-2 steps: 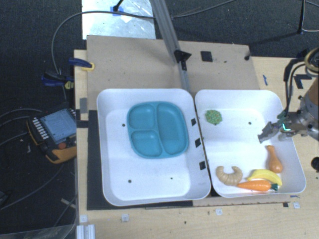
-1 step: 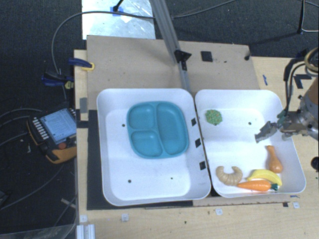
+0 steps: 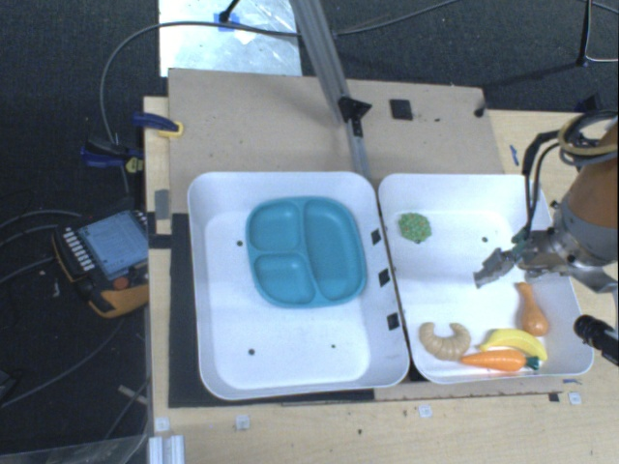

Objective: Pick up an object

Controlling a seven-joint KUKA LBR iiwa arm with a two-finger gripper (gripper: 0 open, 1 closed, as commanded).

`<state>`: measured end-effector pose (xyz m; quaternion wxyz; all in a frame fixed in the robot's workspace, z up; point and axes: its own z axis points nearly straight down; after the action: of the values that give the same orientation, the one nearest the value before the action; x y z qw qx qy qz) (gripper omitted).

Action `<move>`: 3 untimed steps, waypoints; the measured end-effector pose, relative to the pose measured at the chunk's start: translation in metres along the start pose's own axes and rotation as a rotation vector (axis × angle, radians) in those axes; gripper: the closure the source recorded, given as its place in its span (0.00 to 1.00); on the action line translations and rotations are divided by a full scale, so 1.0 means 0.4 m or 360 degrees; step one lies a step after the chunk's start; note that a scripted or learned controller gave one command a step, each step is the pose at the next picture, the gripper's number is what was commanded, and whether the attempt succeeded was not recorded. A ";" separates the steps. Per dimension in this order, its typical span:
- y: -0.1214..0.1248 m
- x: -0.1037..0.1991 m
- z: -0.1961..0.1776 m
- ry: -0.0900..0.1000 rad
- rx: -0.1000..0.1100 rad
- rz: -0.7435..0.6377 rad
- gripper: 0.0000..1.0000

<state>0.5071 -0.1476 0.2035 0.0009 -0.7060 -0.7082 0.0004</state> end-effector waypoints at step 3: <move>0.007 0.009 0.231 -0.0002 -0.0008 0.0004 1.00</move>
<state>0.5098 -0.1440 0.1112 -0.0012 -0.7069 -0.7073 -0.0009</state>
